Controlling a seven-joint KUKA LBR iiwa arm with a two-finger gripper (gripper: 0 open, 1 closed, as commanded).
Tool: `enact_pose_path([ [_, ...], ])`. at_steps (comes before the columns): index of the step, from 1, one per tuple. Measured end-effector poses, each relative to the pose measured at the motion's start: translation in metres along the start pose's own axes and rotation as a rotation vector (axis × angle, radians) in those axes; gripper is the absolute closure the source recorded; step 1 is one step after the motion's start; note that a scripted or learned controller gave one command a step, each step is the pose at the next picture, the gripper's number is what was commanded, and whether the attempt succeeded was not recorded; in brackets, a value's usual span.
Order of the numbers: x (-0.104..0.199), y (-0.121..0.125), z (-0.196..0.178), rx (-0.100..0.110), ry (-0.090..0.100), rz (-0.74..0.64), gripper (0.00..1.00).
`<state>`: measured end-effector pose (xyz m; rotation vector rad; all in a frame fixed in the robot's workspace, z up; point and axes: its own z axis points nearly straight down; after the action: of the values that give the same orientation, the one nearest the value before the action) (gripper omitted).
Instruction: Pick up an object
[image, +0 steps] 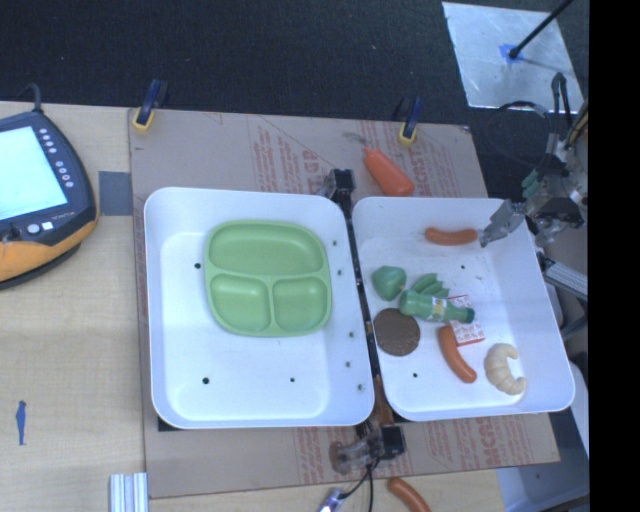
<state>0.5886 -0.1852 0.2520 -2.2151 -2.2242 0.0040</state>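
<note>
The end effector (497, 228) hangs at the right bin's (530, 400) far right rim, just beside a sausage (451, 236), likely lining up a pick. Whether it is released or clenched cannot be told. The left bin (180, 390) holds a green plate (268, 277).

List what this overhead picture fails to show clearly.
- Hand: small and blurred at the right bin's far edge; finger state unreadable.
- Arm: mostly cut off by the camera view's right side.
- Green bottle: label too small to read.
- Orange item at the bottom: cut off by the frame edge.
- Green pieces: bunched against the bottle; shapes unclear.
</note>
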Motion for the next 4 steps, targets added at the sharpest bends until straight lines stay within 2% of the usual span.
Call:
enact_pose_path([
  [1, 0.021, 0.044, 0.065, 0.003, 0.0, -0.001, 0.0],
  [2, 0.02, -0.003, 0.156, -0.009, 0.0, 0.001, 0.0],
  [3, 0.039, 0.065, 0.155, -0.006, -0.001, 0.0, 0.0],
  [4, 0.04, 0.066, 0.144, -0.004, 0.002, -0.003, 1.0],
])
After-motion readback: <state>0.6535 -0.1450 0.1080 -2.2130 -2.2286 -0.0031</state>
